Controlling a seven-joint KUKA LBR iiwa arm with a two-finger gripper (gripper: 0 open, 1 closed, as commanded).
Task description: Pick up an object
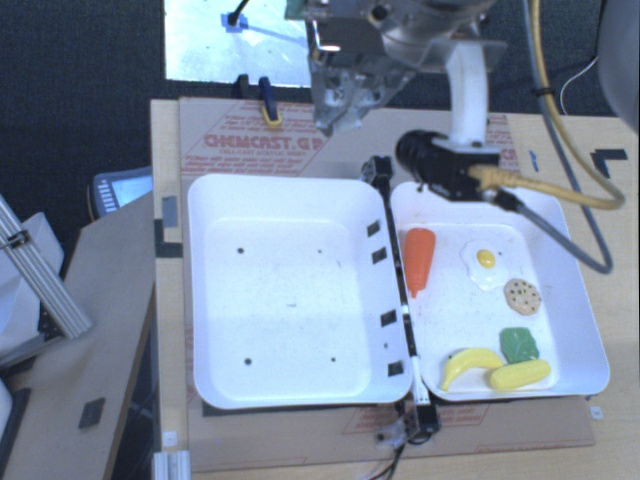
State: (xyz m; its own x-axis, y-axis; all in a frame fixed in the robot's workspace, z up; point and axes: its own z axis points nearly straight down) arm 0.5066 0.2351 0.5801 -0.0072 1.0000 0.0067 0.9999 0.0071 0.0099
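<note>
Right bin: orange carrot, fried egg, cookie, green piece, banana, yellow corn.

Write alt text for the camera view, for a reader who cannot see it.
Two white bins sit side by side on a bench; the right bin holds a toy carrot, fried egg, cookie, banana, a green piece and a yellow piece. The gripper hangs behind the left bin.

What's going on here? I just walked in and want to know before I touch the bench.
A robot arm is set to pick up a toy. Its gripper hangs above the bench behind the left bin, holding nothing that I can see. The carrot, fried egg, cookie, green piece, banana and yellow piece lie in the right bin.
</note>
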